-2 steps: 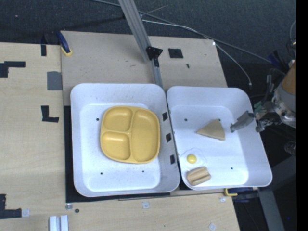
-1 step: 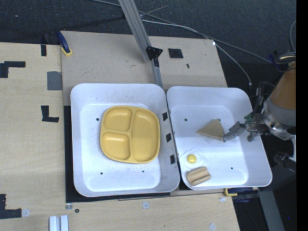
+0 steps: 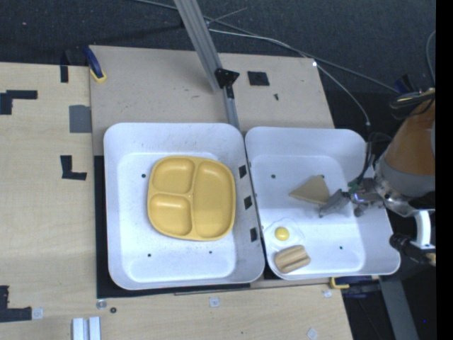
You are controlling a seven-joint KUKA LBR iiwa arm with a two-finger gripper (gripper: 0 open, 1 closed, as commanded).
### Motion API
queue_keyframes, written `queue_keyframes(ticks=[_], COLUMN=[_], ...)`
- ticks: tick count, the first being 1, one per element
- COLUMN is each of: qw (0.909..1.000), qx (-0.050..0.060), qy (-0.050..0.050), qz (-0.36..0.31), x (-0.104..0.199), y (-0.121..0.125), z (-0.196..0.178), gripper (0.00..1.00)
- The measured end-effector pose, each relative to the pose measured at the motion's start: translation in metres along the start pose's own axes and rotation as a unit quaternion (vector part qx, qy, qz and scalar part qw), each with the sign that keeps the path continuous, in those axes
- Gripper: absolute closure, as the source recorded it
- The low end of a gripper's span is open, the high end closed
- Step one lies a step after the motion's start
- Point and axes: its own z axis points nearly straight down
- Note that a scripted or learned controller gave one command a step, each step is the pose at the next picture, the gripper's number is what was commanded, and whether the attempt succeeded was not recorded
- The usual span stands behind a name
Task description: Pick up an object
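Right of centre, target: a flat tan wedge (image 3: 311,189) lies in the middle of the right bin (image 3: 297,142), pointing toward the frame's left, the likeliest thing for the pick-up since the gripper sits right at its lower right corner
Gripper: the gripper (image 3: 331,205) reaches in low from the right edge of the frame, its dark tip touching or just beside the wedge; whether it is spread or clenched I cannot tell, and nothing is seen held in it
Arm: the grey wrist with its orange band (image 3: 417,144) stands over the right rim of the same bin
Other things in the right bin: a small fried-egg toy (image 3: 282,233) and a brown bread roll (image 3: 291,258) lie in the lower left corner, near each other, apart from the wedge
Left bin: a yellow divided plate (image 3: 191,197) rests in the middle of the left bin (image 3: 127,147)
Bench: the light wooden bench (image 3: 42,190) bears both bins side by side, with a grey pole (image 3: 202,34) slanting in from the top
Step, by my judgement: the approach or grasp attempt at the wedge, with no lift yet
Next move calls for: a firm close on the thin edge, then a straight rise; a flat piece like this may slip out
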Motion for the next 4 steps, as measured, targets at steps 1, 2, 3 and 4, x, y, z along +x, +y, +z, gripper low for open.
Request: queue_keyframes(ticks=[1, 2, 3, 4], qw=[1.0, 1.0, 1.0, 1.0], qx=[-0.004, -0.006, -0.005, -0.006], qy=[-0.002, -0.002, -0.001, -0.001], qz=[0.0, 0.0, 0.0, -0.001], x=[-0.001, 0.0, -0.003, 0.005], y=[0.001, 0.003, 0.002, 0.001], z=[0.036, 0.023, -0.04, -0.1], gripper=[0.0, 1.0, 1.0, 1.0])
